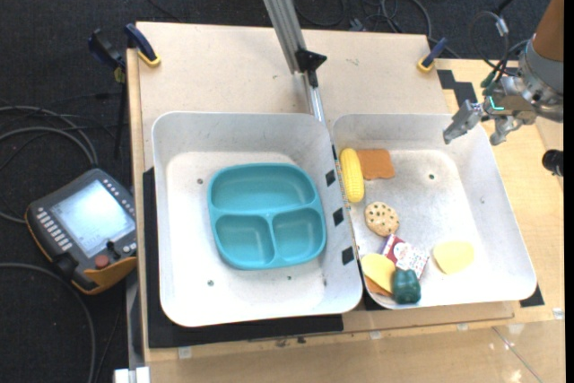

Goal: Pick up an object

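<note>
Stock check from my remote seat, risks noted per item. Gripper (pixel 478 126): hangs over the upper right rim of the right bin (pixel 502 193), fingers spread apart w/ nothing between them, well apart from every candidate. Left bin (pixel 179 282): holds a teal divided tray (pixel 266 216), likely not a target. Right bin contents: corn cob (pixel 352 174), upright along the left wall, touching the orange slab (pixel 375 164) beside it; a grab there could nip both or skid the cob against the wall. Cookie (pixel 381 216): flat, alone mid-bin; I judge it the cleanest pick, tho thin, so fingers may close above it. Yellow round piece (pixel 453 256): lower right, apart from the rest, also low-profile. Cluster at the lower left corner: red-white packet (pixel 410 256), green item (pixel 406 286), orange-yellow wedge (pixel 378 273), all touching or overlapping; prob. worst choice, since the fingers could jam on a neighbour or drag several. General hazard: descent this near the rim could clip the bin wall. Pole (pixel 278 0) crosses above the surface, clear of the arm for now.
</note>
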